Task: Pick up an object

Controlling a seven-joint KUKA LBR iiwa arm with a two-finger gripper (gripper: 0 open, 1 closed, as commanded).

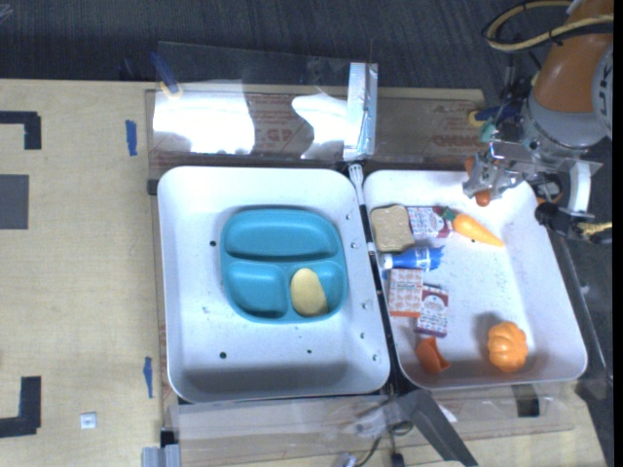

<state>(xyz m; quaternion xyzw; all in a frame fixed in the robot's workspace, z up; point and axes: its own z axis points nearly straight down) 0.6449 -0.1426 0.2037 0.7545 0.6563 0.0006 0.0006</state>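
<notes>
My gripper point(490, 175) hangs over the far edge of the right bin point(545, 290), up near its back wall. A carrot point(476, 229) lies just below and slightly left of it, apart from it. Left of the carrot lie a slice of toast point(390, 226), a small printed carton point(425, 223) and a blue-and-white bottle point(414, 259). Two more small cartons point(406, 291) point(433, 311) lie in the middle of the bin. An orange pumpkin-like fruit point(506, 345) and an orange-red piece point(431, 354) sit near the front wall.
The left bin point(185, 261) holds a blue divided tray point(282, 259) with a yellow oval fruit point(309, 291) in its front right compartment. A clear plastic panel point(263, 115) stands behind the bins. The arm's grey and orange wrist point(569, 86) fills the upper right.
</notes>
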